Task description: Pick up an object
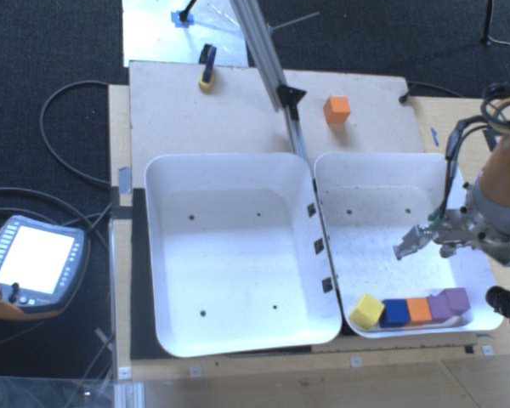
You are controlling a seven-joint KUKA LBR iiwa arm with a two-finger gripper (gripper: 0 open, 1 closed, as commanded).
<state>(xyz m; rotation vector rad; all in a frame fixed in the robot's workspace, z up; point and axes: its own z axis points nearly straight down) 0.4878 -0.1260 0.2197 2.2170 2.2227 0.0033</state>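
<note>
Along the front wall of the right bin (382, 181) lies a row of blocks: a yellow block (366, 310), a blue block (395, 312), an orange block (419, 309) and a purple block (450, 303). My gripper (410, 243) hangs over the right half of that bin, above and behind the row, and is apart from the blocks. The arm's wrist (484, 219) comes in over the bin's right rim. I see nothing held in the gripper.
The left bin (229, 172) stands beside the right one. Behind the bins, on the board, are an orange cube (337, 109) and a yellow-and-black clamp (206, 66). A slanted metal pole (263, 49) ends between the bins. A teach pendant (30, 266) lies far left.
</note>
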